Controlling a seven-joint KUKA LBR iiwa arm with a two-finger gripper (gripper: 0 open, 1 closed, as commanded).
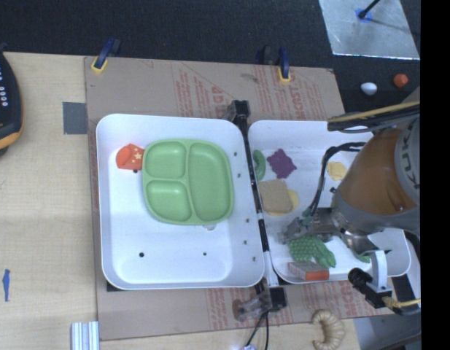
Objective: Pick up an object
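The grey arm with an orange band leans over the right white bin, above a knobbly green toy. A green three-compartment plate lies in the left white bin.

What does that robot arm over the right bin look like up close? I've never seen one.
The arm is bulky and rounded, grey with a wide orange band above the wrist. Black cables loop along its side. Lower down sits its metal hand, dark grey, with white and black fittings beside it toward the bin's near corner.
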